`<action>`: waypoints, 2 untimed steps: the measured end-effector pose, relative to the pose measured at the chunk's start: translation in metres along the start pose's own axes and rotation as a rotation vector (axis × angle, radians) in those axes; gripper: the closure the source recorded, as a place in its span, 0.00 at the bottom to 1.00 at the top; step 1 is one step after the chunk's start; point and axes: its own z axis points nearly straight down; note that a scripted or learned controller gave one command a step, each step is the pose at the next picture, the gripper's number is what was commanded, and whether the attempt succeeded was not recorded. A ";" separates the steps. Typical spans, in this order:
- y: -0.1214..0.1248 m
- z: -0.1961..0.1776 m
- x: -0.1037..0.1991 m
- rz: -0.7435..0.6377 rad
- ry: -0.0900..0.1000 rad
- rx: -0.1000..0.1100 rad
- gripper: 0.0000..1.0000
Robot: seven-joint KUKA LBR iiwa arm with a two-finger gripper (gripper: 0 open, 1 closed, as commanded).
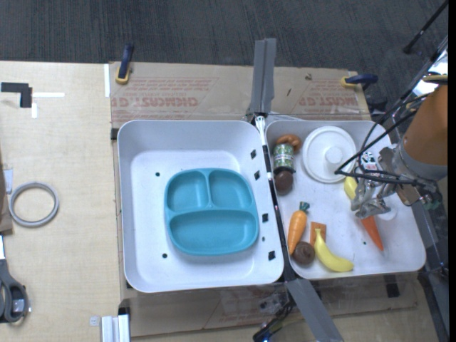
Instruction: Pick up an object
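Observation:
My gripper (368,204) hangs low over the right side of the right bin (335,212), just above an orange carrot (372,234) that points toward the bin's front right corner. A yellow piece (350,187) lies right beside the fingers on their left. Further left in the same bin are a second carrot (296,226) with a green top, a banana (330,256), a brown round item (304,253), a white plate (328,153), a small jar (283,158) and a pretzel-like piece (288,142). I see nothing between the fingers.
The left bin (142,191) holds a blue divided tray (211,211). A grey divider bar (263,77) runs between the bins at the back. On the bench at the left lie a roll of tape (30,204) and scissors (12,298). Cables cross above the right bin's edge.

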 end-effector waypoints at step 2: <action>-0.018 0.001 -0.110 0.162 0.004 -0.002 0.00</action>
